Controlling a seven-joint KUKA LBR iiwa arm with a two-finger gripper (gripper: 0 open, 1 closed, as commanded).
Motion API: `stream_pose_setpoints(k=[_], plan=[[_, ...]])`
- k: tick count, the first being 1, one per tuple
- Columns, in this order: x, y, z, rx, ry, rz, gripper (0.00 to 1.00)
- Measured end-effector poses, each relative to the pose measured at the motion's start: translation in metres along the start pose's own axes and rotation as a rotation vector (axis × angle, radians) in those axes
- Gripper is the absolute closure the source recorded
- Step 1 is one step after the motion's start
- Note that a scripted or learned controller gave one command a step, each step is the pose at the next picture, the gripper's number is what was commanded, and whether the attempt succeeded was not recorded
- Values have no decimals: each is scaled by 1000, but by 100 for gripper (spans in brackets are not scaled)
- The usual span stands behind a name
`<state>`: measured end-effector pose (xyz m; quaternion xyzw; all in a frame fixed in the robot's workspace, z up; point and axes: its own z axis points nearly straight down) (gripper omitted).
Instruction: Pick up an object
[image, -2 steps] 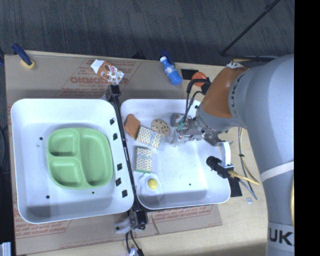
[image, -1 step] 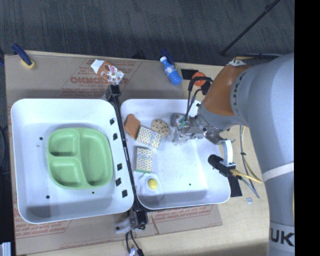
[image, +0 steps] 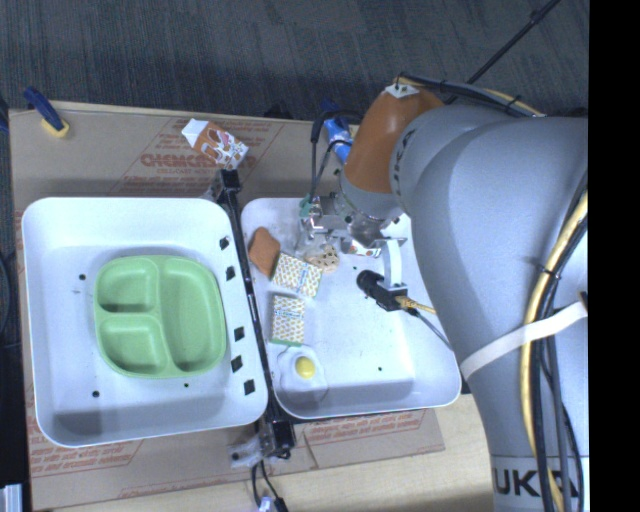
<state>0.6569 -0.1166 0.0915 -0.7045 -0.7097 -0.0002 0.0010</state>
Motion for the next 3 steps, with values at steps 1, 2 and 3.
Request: stream_pose_setpoints(k=[1,2,3], plan=[[63,1,-102,-3,-1,0,100],[62,0,-100,0,-1,0,0],[62,1,-111,-1,-2,-6,100]])
